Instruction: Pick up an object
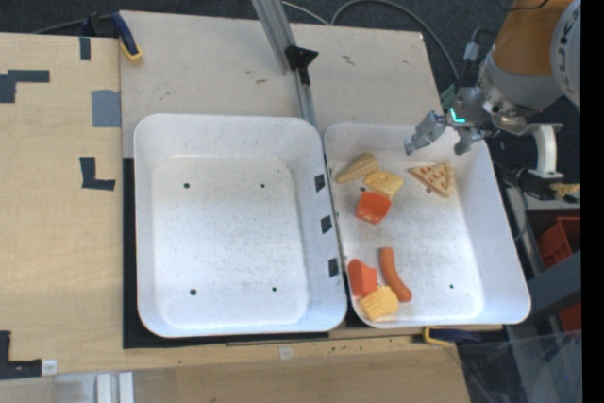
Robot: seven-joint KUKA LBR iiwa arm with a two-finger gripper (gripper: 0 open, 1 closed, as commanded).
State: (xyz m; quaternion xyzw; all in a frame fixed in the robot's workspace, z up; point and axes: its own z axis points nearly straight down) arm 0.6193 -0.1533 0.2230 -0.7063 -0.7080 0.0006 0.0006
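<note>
My gripper [444, 139] hangs over the far right part of the right bin [472, 283], fingers spread open with nothing between them. Just below it lies a tan waffle-like triangle [433, 177]. Left of that are a beige croissant-like piece [356, 168], a yellow block [384, 183] and a red-orange block [373, 207]. Near the bin's front left sit an orange piece [361, 277], a red sausage [394, 274] and a yellow ridged piece [379, 302].
The left bin [226, 222] lies beside the right one, divided by a raised rim. A slanted metal pole [269, 0] stands behind the bins. A cable loops on the bench behind the right bin. The arm's orange-banded body [533, 24] fills the upper right.
</note>
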